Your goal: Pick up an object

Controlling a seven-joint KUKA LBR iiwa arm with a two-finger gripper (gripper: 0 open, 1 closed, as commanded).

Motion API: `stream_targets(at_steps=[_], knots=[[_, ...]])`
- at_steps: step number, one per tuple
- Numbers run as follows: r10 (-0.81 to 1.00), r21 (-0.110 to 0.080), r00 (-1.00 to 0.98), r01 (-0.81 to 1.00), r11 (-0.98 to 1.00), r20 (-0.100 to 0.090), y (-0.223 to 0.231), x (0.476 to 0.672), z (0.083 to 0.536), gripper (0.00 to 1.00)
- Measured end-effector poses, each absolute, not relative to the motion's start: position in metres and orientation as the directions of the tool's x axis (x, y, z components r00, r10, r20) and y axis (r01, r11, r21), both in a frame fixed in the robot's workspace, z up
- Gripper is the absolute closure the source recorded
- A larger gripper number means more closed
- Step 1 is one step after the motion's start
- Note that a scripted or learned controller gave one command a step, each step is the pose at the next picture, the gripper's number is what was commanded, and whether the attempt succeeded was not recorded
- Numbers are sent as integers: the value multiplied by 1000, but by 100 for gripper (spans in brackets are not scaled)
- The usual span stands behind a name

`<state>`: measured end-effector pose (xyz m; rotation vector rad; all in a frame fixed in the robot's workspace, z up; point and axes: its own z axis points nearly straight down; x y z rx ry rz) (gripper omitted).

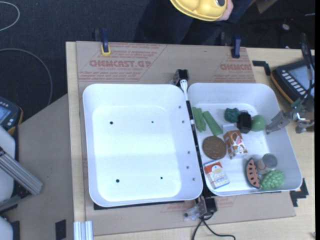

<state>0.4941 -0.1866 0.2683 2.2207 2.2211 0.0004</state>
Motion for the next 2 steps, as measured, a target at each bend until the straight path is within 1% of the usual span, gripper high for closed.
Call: stream_targets(at_steps=[1,2], knots=[[1000,-7,-5,1000,5,4,-124,511,192,0],[1000,-5,-6,1000,6,3,-59,524,184,0]])
